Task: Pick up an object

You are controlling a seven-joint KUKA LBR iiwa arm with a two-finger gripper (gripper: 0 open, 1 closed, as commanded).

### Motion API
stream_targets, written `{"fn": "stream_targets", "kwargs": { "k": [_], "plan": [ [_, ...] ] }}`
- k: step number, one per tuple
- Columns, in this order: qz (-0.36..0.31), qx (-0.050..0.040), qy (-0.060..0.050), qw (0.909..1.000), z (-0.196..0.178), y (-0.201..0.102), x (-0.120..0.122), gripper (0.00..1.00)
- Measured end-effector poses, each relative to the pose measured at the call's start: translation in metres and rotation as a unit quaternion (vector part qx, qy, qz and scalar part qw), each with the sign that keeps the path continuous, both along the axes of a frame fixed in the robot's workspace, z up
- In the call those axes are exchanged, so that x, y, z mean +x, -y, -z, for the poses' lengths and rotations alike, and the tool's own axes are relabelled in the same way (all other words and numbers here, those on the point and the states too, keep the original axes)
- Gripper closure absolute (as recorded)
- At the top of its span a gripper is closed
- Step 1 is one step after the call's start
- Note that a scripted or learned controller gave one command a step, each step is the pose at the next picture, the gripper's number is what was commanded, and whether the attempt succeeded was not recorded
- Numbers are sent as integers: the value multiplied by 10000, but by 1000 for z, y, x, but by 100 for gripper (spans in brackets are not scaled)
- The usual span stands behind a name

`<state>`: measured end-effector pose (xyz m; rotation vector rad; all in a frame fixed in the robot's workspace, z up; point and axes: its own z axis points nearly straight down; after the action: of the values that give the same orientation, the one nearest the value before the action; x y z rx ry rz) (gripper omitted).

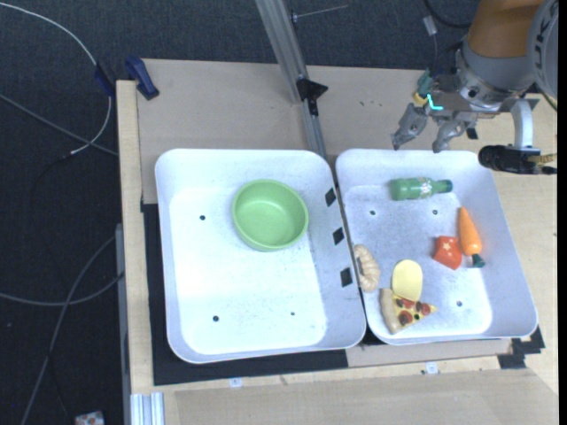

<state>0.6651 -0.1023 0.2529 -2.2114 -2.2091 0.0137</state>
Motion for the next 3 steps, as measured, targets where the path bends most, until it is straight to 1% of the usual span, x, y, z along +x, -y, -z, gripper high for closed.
{"fn": "stream_targets", "kwargs": {
  "k": [1,2,3],
  "plan": [
    [-3,-3,46,10000,-5,0,2,0],
    [1,-10,29,10000,49,6,8,0],
    [-4,-6,26,10000,97,-2,1,0]
  ]
}}
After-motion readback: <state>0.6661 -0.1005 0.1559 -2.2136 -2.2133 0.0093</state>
